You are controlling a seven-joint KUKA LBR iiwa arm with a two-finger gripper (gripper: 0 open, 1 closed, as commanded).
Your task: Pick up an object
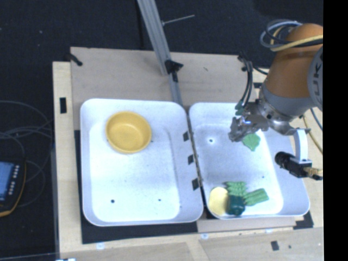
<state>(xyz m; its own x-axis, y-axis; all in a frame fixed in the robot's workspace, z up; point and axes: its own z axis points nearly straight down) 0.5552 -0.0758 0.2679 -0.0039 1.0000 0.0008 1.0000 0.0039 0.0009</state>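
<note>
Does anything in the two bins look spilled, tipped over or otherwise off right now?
Nothing looks spilled or broken. The yellow bowl sits upright in the left bin. In the right bin, a few green and yellow pieces are heaped in the near corner.

Even overhead light — white bins (136,162) glare slightly, surroundings dark, whole frame soft.

Worktop (119,75): pale wood board on a dark floor, carrying two white bins side by side.
Left bin (136,200): shallow, white, speckled.
Right bin (217,118): shallow, white, touching the left bin.
Metal pole (155,29): grey, slanting down to the bins' seam.
Handheld screen (10,181): at the far left, cables trailing.
</note>
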